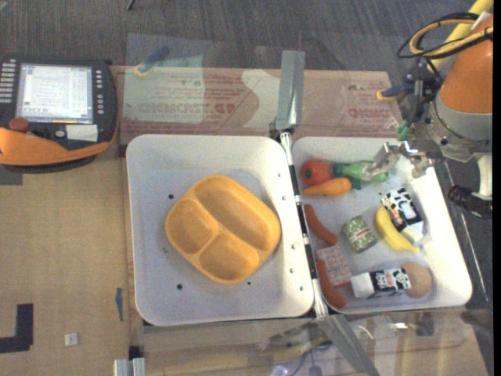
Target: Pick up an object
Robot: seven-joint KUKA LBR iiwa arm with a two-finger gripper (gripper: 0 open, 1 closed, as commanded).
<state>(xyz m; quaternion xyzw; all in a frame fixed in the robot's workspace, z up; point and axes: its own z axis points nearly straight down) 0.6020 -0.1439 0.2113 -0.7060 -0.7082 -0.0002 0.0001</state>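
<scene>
The gripper (397, 157) is seen at the right bin's (456, 276) far edge; whether it is released or clenched cannot be told. Just beside it, toward the left, a green toy (356, 171) is lying, with a carrot (327, 186) and a tomato (315, 171) beyond. Nearer the viewer, a yellow banana (394, 232) and a cow-patterned carton (403, 208) are found touching. In the left bin (149, 210) a moulded orange divided tray (222, 227) is set. A teach pendant (55, 108) is placed on the brown bench (63, 249), grey carpet behind.
</scene>
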